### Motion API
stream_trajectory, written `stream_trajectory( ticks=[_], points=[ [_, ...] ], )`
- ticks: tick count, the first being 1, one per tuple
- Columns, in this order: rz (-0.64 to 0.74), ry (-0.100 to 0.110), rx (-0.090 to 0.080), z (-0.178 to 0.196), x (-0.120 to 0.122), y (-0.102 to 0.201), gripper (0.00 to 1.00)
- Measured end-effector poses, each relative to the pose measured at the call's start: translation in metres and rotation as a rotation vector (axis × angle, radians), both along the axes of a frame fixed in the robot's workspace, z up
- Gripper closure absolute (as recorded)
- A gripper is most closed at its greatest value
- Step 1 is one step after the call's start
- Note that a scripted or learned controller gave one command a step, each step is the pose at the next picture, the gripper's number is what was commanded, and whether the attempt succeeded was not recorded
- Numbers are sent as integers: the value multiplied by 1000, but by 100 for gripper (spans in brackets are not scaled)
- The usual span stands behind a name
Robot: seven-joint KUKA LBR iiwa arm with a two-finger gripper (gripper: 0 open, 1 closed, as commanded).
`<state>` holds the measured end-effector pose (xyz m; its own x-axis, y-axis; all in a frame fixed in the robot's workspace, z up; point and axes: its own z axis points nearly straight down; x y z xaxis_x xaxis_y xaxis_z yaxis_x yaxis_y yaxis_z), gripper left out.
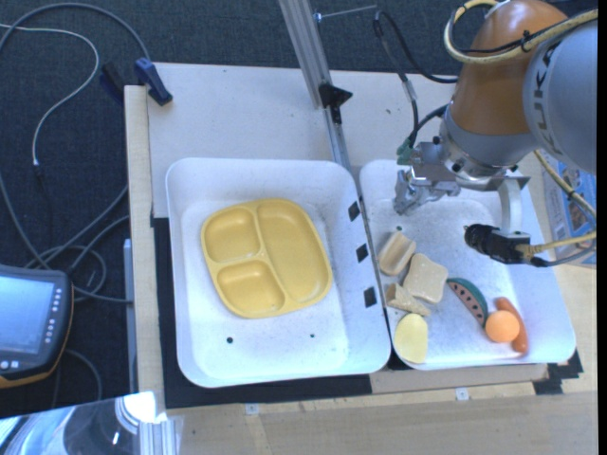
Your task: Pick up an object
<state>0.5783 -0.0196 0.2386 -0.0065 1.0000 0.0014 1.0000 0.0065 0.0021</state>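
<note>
The right bin (pixel 560 322) holds several food pieces: tan bread-like chunks (pixel 414 275), a pale yellow slice (pixel 411 337), a watermelon slice (pixel 468 295), an orange ball (pixel 502 326) and a carrot (pixel 515 317). My gripper (pixel 410 197) hangs over the bin's far left part, above and apart from the bread chunks. Its metal fingers point down with nothing between them.
The left bin (pixel 190 254) holds a yellow divided plate (pixel 266 256). A slanted metal pole (pixel 308 41) runs down to the gap between the bins. Cables and a blue clip (pixel 152 81) lie at the far left; a monitor (pixel 28 320) sits at the left edge.
</note>
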Motion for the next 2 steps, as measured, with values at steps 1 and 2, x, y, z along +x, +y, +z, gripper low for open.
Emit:
stream_trajectory(
  ticks=[1, 2],
  points=[
    [1, 0, 1, 9, 18, 56, 100],
    [1, 1, 1, 1, 27, 117, 100]
  ],
)
